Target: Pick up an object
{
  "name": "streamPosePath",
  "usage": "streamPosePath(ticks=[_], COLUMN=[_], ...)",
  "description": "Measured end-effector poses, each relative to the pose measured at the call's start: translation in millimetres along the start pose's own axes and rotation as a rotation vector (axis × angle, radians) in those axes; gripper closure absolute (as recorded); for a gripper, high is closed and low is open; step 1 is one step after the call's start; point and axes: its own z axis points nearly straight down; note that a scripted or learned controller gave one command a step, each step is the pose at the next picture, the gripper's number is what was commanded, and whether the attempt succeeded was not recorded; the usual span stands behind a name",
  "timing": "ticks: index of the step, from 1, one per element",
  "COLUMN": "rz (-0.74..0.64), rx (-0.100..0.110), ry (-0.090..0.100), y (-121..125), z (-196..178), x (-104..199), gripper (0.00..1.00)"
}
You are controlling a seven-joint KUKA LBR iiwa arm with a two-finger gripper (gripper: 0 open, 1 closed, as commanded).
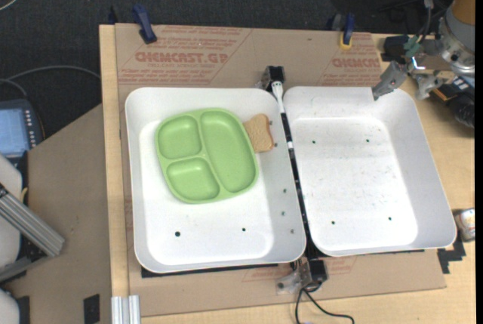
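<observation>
One green divided plate [207, 155] lies in the left bin [151, 239], toward its upper half, with three compartments: two on its left side and one long one on its right. One tan, bread-like piece [260, 134] lies just beside the plate's upper right rim, touching or nearly touching it, close to the bin's right wall. The right bin [362, 171] sits alongside the left, their inner walls meeting along a dark seam. The gripper [389, 81] hangs at the upper right corner of the right bin, over its rim, well apart from both the plate and the tan piece; it holds nothing, and whether it is parted or closed cannot be told. Two blue clamps [143, 23] grip the board's far edge.
</observation>
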Motion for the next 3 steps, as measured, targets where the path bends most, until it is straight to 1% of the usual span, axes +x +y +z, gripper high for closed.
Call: streamPosePath(ticks=[1, 2, 3], rz=[-0.006, 0.004, -0.003], rx=[-0.019, -0.022, -0.001], ry=[-0.003, -0.007, 0.001], y=[-15, -72, -139], z=[-139, -278, -268], x=[48, 16, 59], gripper=[0.0, 0.0, 0.0])
